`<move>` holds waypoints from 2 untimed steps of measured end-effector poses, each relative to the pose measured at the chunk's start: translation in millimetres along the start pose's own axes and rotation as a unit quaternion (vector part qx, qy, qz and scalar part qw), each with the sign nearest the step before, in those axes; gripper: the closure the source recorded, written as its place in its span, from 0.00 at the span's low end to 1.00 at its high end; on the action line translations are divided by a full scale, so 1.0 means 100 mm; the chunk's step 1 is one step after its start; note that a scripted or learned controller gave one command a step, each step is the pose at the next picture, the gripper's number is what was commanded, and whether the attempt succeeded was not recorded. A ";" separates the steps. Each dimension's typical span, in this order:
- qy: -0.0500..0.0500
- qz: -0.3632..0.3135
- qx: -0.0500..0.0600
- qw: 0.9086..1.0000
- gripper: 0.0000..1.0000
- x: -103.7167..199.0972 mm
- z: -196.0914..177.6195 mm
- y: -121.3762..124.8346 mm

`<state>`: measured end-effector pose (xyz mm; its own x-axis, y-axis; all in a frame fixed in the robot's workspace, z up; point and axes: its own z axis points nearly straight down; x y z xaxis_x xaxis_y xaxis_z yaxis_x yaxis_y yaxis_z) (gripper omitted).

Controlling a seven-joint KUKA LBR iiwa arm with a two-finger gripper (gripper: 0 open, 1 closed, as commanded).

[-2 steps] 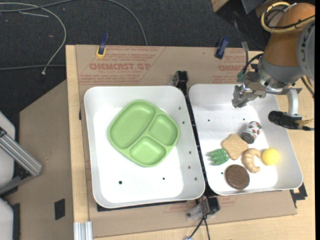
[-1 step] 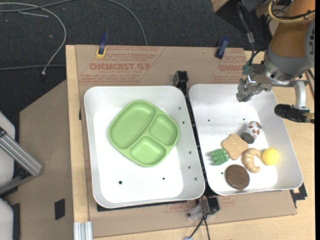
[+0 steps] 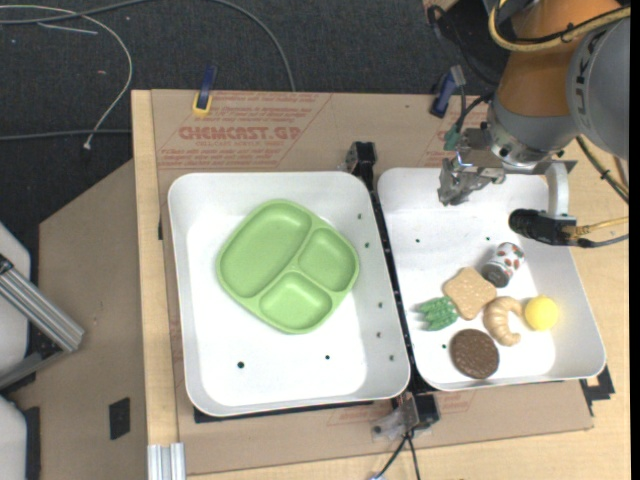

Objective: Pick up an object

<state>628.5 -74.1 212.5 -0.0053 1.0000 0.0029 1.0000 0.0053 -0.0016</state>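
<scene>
My gripper hangs over the far part of the right bin, with nothing seen between its fingers. Nearer the front of that bin lie a square cracker, a green leafy piece, a croissant, a yellow ball, a round brown cookie and a small grey can with red dots. All of these sit well below the gripper in the view, apart from it.
The left bin holds a green three-compartment plate. A black clamp sits at the far edge between the bins. A black cylinder with a cable hangs off the arm over the right bin's right side.
</scene>
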 end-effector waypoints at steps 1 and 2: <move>0.000 0.000 -0.001 1.000 1.00 0.46 -0.03 0.05; -0.001 0.000 -0.002 1.000 1.00 0.95 -0.15 0.00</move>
<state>628.4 20.9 227.6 -0.0055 1.0000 0.0016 1.0000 0.0055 0.0021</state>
